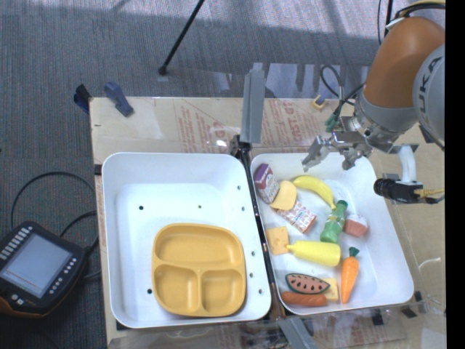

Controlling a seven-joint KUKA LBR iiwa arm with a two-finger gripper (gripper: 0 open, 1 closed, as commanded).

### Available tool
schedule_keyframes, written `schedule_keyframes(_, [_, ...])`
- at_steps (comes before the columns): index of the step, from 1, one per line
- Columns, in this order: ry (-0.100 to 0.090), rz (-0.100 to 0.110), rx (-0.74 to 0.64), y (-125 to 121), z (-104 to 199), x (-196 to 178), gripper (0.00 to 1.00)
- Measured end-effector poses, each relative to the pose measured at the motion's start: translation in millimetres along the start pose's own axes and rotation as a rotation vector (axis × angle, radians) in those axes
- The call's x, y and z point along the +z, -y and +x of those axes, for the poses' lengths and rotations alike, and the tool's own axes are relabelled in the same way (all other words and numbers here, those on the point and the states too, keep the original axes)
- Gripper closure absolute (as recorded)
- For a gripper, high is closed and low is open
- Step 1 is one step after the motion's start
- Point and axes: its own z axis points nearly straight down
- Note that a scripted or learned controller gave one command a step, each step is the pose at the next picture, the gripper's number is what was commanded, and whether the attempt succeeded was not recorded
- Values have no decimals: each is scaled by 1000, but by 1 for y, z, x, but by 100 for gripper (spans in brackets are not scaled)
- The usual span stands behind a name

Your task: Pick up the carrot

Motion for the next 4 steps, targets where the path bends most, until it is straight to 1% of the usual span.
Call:
schedule_keyframes(1, [1, -8, 39, 62, -58, 143, 0])
schedule_keyframes(2, [-3, -13, 213, 156, -63, 143, 0])
schedule_keyframes(3, [-8, -11, 217, 156, -63, 136, 100])
schedule_keyframes(4, [0, -6, 53, 109, 15, 30, 100])
